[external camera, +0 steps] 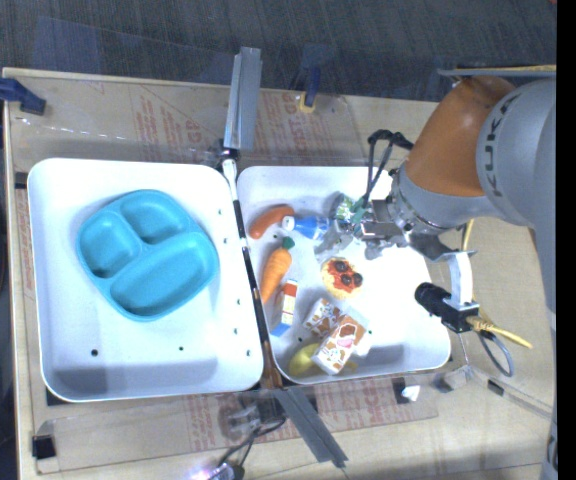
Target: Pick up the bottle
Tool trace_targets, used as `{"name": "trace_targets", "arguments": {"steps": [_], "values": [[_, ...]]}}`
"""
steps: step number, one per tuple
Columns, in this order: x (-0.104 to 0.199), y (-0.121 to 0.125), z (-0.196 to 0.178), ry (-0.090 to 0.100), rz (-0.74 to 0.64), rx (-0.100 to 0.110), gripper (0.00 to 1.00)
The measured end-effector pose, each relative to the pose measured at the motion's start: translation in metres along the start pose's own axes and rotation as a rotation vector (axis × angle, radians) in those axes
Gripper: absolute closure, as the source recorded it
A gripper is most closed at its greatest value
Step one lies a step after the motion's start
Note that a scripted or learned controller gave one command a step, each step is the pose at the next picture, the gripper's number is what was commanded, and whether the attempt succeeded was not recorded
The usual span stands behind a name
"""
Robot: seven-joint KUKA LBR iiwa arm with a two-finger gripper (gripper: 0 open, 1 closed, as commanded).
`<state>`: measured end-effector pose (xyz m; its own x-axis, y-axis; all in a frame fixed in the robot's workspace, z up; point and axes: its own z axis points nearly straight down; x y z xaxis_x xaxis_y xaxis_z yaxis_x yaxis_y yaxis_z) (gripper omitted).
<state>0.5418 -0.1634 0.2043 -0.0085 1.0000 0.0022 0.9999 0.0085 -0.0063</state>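
The bottle [306,228] is small and blue with a white cap. It lies on its side near the back of the right bin [418,338], cap pointing left toward an orange-brown sausage [270,218]. My gripper [351,226] hangs low over the bin just right of the bottle, at or over the bottle's right end. A small greenish thing [345,206] shows at the gripper's upper edge; I cannot tell what it is. The grey arm with its orange band [458,148] reaches in from the right.
A carrot [275,273], a round pizza-like toy [341,276], small printed boxes [334,334], a narrow red-and-white box [288,303] and a yellow-green fruit [303,358] share the right bin. The left bin [48,268] holds a blue divided plate [148,252].
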Motion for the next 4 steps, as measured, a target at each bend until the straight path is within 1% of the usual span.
{"name": "trace_targets", "arguments": {"steps": [1, 2, 3, 4], "values": [[-0.046, 0.076, 0.078, -0.001, 0.055, -0.001, 0.00], [-0.041, 0.114, 0.098, 0.000, -0.005, 0.009, 0.00], [-0.039, 0.115, 0.085, 0.000, -0.013, 0.009, 1.00], [-0.044, 0.053, 0.113, 0.000, -0.270, -0.001, 1.00]]}}
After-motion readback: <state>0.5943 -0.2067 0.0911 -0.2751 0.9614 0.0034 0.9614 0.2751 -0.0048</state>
